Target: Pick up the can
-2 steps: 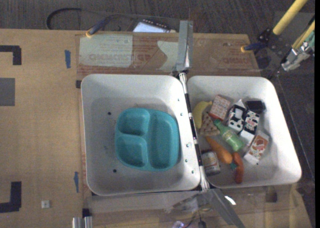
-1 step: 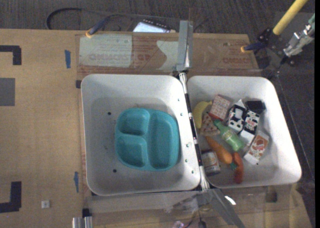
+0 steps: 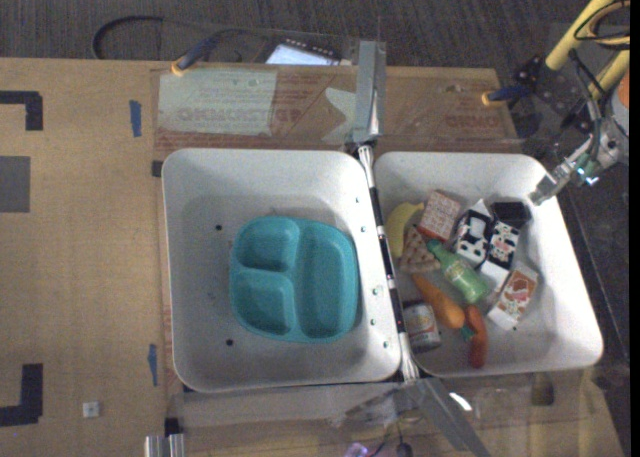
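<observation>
My gripper (image 3: 548, 188) hangs over the right bin's (image 3: 578, 275) two o'clock rim; I cannot tell its opening. The can (image 3: 422, 326) lies at seven o'clock, well apart.

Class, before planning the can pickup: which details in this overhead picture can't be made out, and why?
- Gripper: the fingers are too small and blurred in the camera view to judge their spacing.
- Can: its label is too small to read, and it sits tight against the right bin's near-left wall.
- Arm: mostly cut off by the right edge.
- Small cartons: print too blurred to read.
</observation>
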`<state>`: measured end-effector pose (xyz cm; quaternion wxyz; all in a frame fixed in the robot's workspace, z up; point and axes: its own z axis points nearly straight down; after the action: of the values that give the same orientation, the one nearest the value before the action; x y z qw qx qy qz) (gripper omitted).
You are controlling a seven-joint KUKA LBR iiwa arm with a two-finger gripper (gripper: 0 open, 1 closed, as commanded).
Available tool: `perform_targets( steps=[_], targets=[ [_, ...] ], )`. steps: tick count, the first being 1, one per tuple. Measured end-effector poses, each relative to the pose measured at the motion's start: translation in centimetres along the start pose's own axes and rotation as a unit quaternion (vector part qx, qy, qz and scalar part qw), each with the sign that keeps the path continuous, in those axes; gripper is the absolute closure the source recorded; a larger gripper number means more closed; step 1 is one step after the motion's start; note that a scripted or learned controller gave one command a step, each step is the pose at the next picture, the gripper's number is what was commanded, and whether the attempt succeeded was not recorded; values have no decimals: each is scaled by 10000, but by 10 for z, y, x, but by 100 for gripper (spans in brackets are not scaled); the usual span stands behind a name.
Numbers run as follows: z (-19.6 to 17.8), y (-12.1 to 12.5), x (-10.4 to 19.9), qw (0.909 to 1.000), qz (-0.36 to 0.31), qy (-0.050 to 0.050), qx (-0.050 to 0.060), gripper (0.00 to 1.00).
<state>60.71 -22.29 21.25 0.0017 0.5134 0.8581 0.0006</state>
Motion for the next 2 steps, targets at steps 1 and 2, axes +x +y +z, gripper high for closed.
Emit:
perform_targets(
  steps=[1,2],
  targets=[
    [-98,-24,11,9964,852,-11,-4,100],
    [-157,-19,10,9663,2576,-13,-3,100]
  ],
)
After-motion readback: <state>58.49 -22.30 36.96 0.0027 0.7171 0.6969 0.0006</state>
